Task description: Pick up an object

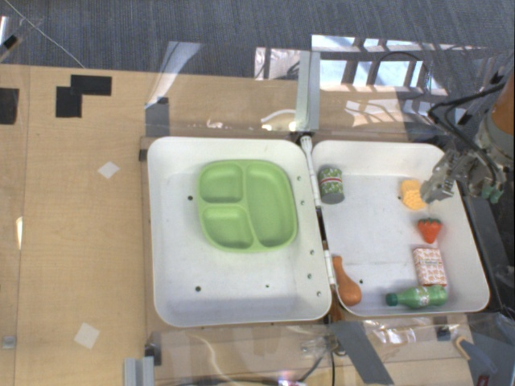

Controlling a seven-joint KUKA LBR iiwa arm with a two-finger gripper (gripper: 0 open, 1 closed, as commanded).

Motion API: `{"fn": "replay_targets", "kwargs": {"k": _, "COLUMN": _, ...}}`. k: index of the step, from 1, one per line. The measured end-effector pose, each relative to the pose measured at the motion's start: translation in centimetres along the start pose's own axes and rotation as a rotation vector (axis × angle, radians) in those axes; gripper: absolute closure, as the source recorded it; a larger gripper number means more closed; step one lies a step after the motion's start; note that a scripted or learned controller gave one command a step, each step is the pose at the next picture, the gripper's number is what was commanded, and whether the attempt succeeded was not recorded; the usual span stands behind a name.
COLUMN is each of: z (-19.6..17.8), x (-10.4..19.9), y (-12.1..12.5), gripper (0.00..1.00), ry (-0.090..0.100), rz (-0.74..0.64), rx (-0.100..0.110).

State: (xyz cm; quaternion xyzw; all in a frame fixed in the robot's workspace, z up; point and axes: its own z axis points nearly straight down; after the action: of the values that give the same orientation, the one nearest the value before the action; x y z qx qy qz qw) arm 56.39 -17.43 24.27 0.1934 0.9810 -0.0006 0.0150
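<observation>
My gripper (pixel 435 190) hangs over the right bin's far right side, its fingertips just beside an orange-yellow round cracker (pixel 412 195). Nothing shows between the fingers. Below it a red strawberry (pixel 430 230) lies near the bin's right wall. A small red and white carton (pixel 429 265) sits further down, with a green bottle (pixel 417 297) lying on its side at the bin's front. A green-labelled can (pixel 331 182) stands at the bin's upper left. An orange-brown drumstick (pixel 346 282) rests against the left wall.
The left bin (pixel 173 240) holds a green divided plate (pixel 245 204). The right bin (pixel 378 240) has bare floor in its middle. Cables and the arm's wrist (pixel 491 147) crowd the right edge.
</observation>
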Motion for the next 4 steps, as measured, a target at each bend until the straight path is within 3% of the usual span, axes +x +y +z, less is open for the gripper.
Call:
{"fn": "replay_targets", "kwargs": {"k": 1, "z": -1.3, "x": -0.3, "y": 0.2, "gripper": 1.00, "ry": -0.010, "rz": -0.006, "rx": -0.001}}
{"fn": "replay_targets", "kwargs": {"k": 2, "z": 1.1, "x": 6.6, "y": -3.3, "gripper": 1.00, "ry": 0.024, "rz": -0.348, "rx": 0.000}}
{"fn": "replay_targets", "kwargs": {"k": 3, "z": -0.2, "x": 6.3, "y": -3.2, "gripper": 1.00, "ry": 0.014, "rz": -0.350, "rx": 0.001}}
{"fn": "replay_targets", "kwargs": {"k": 4, "z": 4.9, "x": 5.9, "y": -5.8, "gripper": 1.00, "ry": 0.025, "rz": -0.235, "rx": 0.000}}
